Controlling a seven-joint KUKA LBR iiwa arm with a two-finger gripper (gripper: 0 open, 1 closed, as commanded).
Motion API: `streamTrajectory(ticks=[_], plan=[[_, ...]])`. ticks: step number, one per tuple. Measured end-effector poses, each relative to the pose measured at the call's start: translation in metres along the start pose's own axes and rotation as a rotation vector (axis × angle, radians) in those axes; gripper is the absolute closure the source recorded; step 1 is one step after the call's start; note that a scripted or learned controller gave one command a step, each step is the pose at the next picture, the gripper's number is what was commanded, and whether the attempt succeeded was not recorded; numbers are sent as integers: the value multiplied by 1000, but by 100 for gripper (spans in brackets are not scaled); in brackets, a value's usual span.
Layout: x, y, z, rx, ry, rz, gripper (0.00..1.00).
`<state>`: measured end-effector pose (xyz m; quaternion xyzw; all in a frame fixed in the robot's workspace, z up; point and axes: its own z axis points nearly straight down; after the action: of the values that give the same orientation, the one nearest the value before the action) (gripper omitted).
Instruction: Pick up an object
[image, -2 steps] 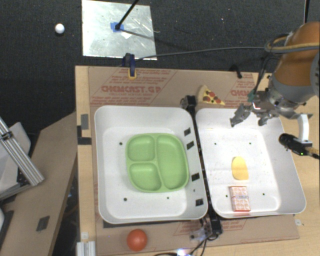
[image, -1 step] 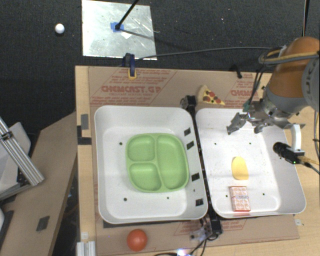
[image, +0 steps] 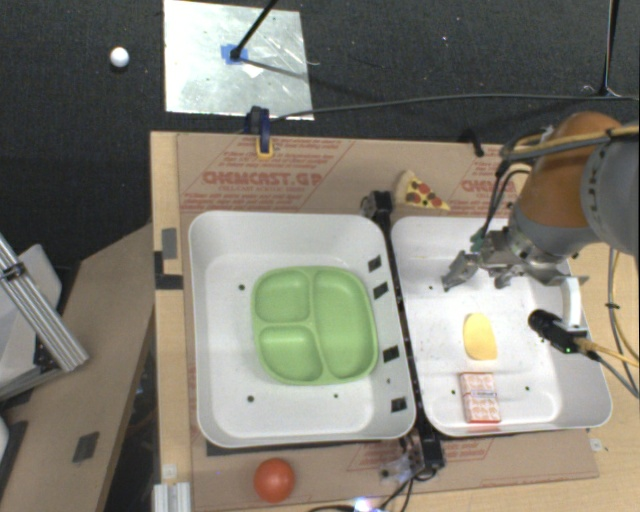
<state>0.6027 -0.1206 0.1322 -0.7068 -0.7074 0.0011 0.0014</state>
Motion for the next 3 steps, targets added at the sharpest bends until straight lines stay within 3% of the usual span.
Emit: streamTrajectory(ticks=[1, 3], plan=[[0, 2, -15, -8, -1, -1, 100], [-8, 4, -97, -9, -2, -3, 100]])
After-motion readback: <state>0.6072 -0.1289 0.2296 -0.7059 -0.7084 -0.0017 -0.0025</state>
